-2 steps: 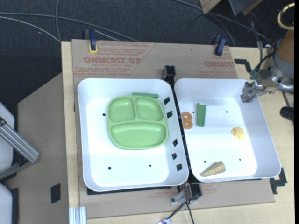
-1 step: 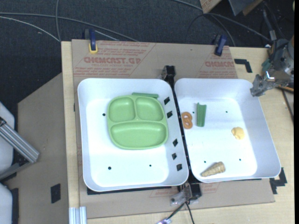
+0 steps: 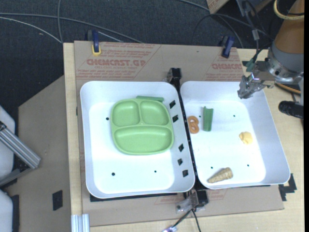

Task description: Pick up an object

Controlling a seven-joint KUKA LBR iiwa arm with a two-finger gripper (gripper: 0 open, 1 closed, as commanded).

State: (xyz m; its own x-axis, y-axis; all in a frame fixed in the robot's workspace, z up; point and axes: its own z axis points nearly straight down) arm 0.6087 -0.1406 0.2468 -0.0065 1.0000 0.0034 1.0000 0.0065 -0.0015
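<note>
The right bin [image 3: 270, 144] holds a green stick-shaped piece [image 3: 207, 118], an orange pretzel-like piece [image 3: 193, 124], a small yellow lump [image 3: 245, 137] and a tan cone [image 3: 220, 175] near the front wall. My gripper [image 3: 246, 89] hangs over the bin's far right corner, well above and to the right of the green piece. Nothing shows between its fingers. The grey arm with its orange band [image 3: 292, 33] reaches in from the upper right.
The left bin [image 3: 96, 173] bears a green divided plate [image 3: 142, 126]. A black divider with clips [image 3: 177, 124] runs between the bins. Blue clamps [image 3: 96, 42] hold the cardboard base at the back. Cables lie on the dark floor behind.
</note>
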